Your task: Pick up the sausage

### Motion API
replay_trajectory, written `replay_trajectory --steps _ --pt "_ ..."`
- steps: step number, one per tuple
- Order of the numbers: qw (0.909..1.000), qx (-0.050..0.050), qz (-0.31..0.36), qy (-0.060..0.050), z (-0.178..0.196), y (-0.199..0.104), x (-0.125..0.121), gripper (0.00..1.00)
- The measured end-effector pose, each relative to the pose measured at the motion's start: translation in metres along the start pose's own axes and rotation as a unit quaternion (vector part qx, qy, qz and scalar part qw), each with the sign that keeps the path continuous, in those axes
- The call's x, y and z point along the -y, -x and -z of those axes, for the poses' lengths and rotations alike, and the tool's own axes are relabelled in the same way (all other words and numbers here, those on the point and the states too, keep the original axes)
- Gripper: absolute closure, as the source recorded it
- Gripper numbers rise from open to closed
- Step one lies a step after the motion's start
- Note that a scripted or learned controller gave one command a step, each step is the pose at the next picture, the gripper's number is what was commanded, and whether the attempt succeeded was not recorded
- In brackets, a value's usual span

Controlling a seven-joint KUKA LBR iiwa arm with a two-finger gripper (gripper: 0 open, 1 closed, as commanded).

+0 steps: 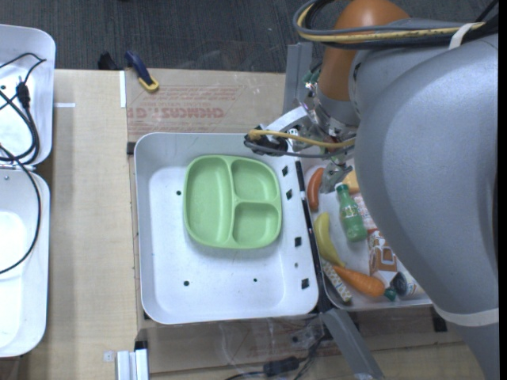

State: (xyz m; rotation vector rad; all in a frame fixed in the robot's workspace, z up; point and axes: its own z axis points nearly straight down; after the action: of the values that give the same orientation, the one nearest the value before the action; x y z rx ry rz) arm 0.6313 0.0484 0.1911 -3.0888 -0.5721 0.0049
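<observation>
You see a green divided plate (233, 203) in the left bin (158, 291), sausage (315, 188) at its three o'clock, arm (428, 157) over the right bin.

Left bin (158, 291): open floor around green plate (233, 202). Right bin (337, 295): crowded, apparently largely covered by arm (428, 157).

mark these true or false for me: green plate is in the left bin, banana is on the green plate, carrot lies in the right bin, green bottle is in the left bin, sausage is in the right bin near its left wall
1. The green plate lies in the left bin. True.
2. The banana is on the green plate. False: it lies in the right bin, and the plate's compartments hold nothing.
3. The carrot lies in the right bin. True.
4. The green bottle is in the left bin. False: it is in the right bin, beside the banana.
5. The sausage is in the right bin near its left wall. True.
</observation>
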Motion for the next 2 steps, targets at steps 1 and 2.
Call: replay_trajectory --steps 1,2 --pt "1.0000 0.000 0.000 0.000 -0.029 -0.033 0.042 0.00" --pt "0.9954 -0.001 0.096 0.002 -0.091 -0.066 0.111 0.00"
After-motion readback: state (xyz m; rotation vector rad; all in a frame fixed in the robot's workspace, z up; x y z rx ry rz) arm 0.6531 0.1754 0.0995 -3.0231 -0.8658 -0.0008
